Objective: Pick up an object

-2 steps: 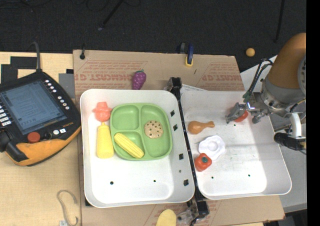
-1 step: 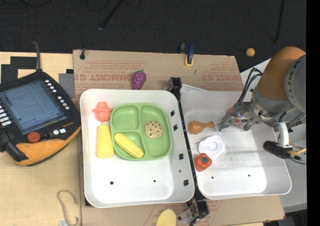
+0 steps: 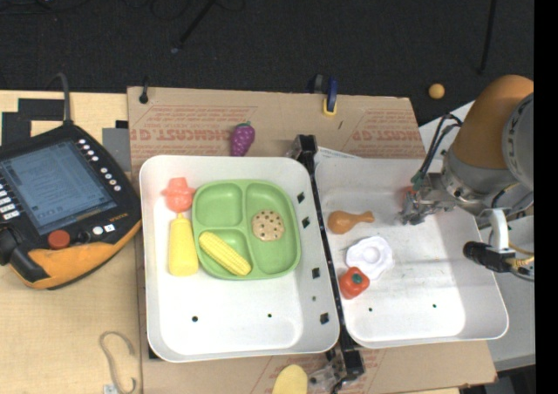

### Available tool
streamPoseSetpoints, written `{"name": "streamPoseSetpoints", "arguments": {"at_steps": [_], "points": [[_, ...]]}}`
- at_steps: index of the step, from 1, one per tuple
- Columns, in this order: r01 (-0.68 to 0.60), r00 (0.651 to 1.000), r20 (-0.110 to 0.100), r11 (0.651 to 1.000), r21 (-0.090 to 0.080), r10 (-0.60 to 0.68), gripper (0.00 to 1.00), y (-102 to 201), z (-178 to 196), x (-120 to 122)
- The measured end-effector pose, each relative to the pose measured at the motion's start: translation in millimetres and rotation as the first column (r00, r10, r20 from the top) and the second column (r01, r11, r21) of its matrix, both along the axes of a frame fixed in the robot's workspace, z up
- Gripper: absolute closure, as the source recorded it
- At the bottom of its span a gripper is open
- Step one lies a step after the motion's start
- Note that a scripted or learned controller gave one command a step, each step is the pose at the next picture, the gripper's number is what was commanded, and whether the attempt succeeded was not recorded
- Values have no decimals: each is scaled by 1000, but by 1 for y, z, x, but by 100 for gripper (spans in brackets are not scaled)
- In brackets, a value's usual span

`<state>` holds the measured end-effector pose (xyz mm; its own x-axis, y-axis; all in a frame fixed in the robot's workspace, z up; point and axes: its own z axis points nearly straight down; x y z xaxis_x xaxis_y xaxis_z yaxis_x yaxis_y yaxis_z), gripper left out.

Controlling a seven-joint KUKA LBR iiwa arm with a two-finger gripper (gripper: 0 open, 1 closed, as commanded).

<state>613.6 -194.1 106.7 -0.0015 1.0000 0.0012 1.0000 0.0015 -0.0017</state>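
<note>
In the right bin (image 3: 436, 314) lie a brown drumstick-shaped toy (image 3: 350, 221), a white fried-egg toy (image 3: 369, 254) and a red tomato-like toy (image 3: 353, 282). My gripper (image 3: 416, 209) hangs low over the right bin's upper right part, to the right of the drumstick and apart from it. The left bin (image 3: 227, 322) holds a green divided plate (image 3: 246, 228) with a corn cob (image 3: 224, 253) and a cookie (image 3: 268, 225), plus a yellow bottle (image 3: 180, 245) and a pink toy (image 3: 178, 194).
A purple grape toy (image 3: 241, 139) lies on the cardboard behind the left bin. A teach pendant (image 3: 61, 196) sits at the left. A yellow object (image 3: 290, 378) rests in front of the bins. A small orange ball (image 3: 436, 91) lies at the back right.
</note>
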Motion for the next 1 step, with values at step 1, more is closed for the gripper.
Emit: {"name": "streamPoseSetpoints", "arguments": {"at_steps": [1], "points": [[5, 1000, 5, 1000, -2, -5, 100, 0, 59, -8]]}}
